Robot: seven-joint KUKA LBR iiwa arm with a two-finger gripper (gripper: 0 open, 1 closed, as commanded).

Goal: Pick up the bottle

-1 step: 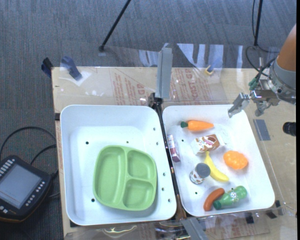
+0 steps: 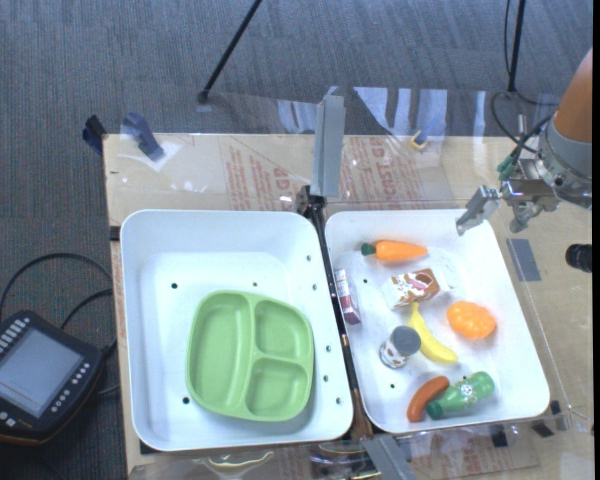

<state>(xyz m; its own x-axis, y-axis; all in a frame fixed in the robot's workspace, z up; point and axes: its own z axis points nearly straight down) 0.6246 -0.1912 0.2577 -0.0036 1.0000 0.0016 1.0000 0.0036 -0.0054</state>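
Bottle (image 2: 461, 394) is found lying on its side in the near corner of the right bin (image 2: 520, 328), well apart from the hand (image 2: 500, 203), which hangs over the bin's far corner. From the hand, the bottle lies toward the camera and slightly left. Its long axis is slanted, cap toward a sausage (image 2: 426, 397) touching it. The hand appears spread and grasps nothing.

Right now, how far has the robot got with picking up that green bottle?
Nothing looks done yet: the green bottle lies on its side in the right bin, near its front corner, beside a carrot-like orange piece. In hand: the gripper hovers over the bin's far right corner, well away from it. Left: reaching the bottle, gripping it and lifting.
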